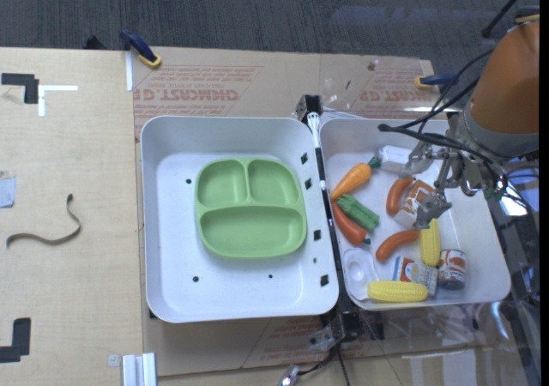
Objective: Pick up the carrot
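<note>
Right bin [493,286]: shallow, white, crowded. Left bin [163,230]: shallow, white, holding a green divided plate [251,208] near its middle, with bare floor all around the plate. The two bins meet along a shared edge, clipped together with black fasteners.

Carrot [352,178]: orange body, green top. Lies flat in the right bin's upper left part, just beside the shared edge. Long axis runs on a diagonal, from lower left to upper right; the green top points to the upper right, the narrow tip to the lower left. Open floor lies above it toward the bin's far wall; a small white item [394,153] sits just past the green top.

Neighbours: a green pod-like piece [358,212] just below the carrot; a red-orange sausage [347,223] along the left edge beneath it; a second sausage [395,244] lower down; a third [395,195] upright in the middle; corn cob [397,292] along the near wall; a second yellow cob [430,243] upright; small tins and packets [452,269] at the lower right.

Hand [429,204]: metal, hanging over the middle of the right bin, well to the right of the carrot and apart from it. Whether it is open or closed cannot be told. Arm with orange band [515,80] enters from the right, cables trailing.

Surface [69,161]: pale wood, with cardboard under the bins.
</note>
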Robot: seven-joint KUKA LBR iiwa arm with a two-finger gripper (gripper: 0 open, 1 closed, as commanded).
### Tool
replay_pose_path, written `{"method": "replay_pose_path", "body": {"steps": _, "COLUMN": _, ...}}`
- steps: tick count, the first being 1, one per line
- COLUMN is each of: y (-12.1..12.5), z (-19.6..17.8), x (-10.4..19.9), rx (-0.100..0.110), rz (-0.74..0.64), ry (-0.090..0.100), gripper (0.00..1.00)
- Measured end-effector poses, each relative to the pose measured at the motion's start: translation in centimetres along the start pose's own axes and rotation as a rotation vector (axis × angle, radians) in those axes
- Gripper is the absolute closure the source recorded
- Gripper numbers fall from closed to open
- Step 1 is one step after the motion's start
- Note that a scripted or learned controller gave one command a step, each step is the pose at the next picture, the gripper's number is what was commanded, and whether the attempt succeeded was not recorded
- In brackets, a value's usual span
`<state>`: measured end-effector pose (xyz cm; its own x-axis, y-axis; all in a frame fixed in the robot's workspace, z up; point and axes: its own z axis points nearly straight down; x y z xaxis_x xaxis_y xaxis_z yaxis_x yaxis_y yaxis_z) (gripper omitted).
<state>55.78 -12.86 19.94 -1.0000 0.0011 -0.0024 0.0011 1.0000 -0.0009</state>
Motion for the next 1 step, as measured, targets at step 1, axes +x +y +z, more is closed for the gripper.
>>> {"method": "replay_pose_path", "body": {"steps": 1, "y": 2.55, "z": 10.67, "x": -1.66, "rx": -0.001, "rz": 0.082, "ry": -0.002, "gripper": 0.00}}
